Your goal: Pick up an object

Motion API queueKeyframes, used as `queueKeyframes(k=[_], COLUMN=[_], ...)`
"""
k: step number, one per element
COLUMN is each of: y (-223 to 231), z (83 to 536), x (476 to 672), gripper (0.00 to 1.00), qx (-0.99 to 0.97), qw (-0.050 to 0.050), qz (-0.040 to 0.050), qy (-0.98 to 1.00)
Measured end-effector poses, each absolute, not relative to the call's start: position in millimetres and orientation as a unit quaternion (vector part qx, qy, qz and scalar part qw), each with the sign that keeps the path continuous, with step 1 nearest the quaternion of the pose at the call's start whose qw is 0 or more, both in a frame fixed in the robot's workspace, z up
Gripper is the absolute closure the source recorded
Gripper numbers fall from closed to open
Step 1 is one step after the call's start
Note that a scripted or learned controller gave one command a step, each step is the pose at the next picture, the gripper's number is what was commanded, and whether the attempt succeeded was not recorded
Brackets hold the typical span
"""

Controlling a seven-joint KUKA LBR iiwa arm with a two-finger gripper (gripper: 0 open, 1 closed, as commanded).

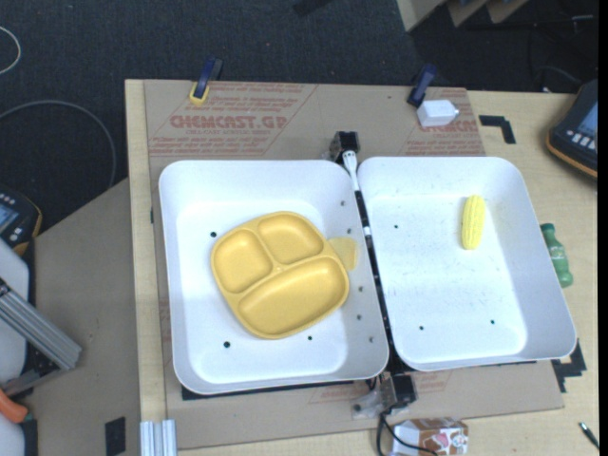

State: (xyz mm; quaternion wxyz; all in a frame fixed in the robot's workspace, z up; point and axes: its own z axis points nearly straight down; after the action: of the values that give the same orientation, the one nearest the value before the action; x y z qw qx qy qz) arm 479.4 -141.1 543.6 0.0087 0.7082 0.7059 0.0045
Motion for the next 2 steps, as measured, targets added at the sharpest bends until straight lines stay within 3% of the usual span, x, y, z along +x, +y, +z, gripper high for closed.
queueKeyframes(k=[1,2], y=[-229,-138], z=[526,443], x=[478.4,480.1], gripper=[0.00,0.00], qx=[0.710,0.704], qw=[0.003,-0.005], qz=[-0.0010,-0.0014], qy=[0.704,0.710])
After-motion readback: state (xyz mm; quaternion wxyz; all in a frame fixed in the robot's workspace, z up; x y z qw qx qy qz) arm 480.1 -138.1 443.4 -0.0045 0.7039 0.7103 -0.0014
